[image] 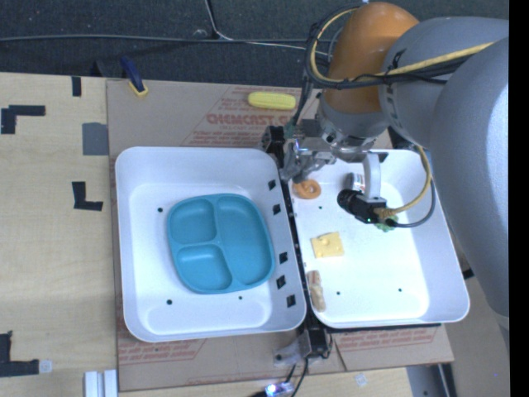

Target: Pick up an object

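My gripper (299,165) hangs over the far left corner of the right bin (413,300), close to the wall between the two bins. Just below it, a small round orange-brown piece (308,190) lies on the bin floor. A yellow square slice (327,245) rests near the middle of that bin. A brown stick-shaped piece (315,289) lies along its left wall near the front. The arm's orange band (364,44) and grey body cover the bin's far right part.
The left bin (140,180) holds a blue divided plate (220,243). A yellow oblong object (271,100) lies on the cardboard behind the bins. A black cable loops from the wrist over the right bin (413,205).
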{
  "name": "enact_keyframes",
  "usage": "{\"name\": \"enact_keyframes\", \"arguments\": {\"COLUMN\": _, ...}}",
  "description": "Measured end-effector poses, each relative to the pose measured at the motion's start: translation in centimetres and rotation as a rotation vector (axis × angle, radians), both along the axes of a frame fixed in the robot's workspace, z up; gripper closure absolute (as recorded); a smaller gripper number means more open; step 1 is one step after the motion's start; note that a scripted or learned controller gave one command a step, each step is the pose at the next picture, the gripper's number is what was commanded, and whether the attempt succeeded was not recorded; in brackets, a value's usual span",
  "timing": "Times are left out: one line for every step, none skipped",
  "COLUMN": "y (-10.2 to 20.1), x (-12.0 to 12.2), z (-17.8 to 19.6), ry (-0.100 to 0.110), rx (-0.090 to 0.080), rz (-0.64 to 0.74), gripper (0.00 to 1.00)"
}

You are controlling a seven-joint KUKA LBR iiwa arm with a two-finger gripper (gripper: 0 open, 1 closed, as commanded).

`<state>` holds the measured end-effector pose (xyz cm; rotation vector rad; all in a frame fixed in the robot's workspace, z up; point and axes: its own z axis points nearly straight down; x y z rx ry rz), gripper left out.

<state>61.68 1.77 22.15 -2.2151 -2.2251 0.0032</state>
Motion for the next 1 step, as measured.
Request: {"name": "enact_keyframes", "arguments": {"y": 5.45, "x": 1.78, "z": 0.91, "ry": -0.003, "rx": 0.001, "rz": 0.002, "gripper": 1.0}}
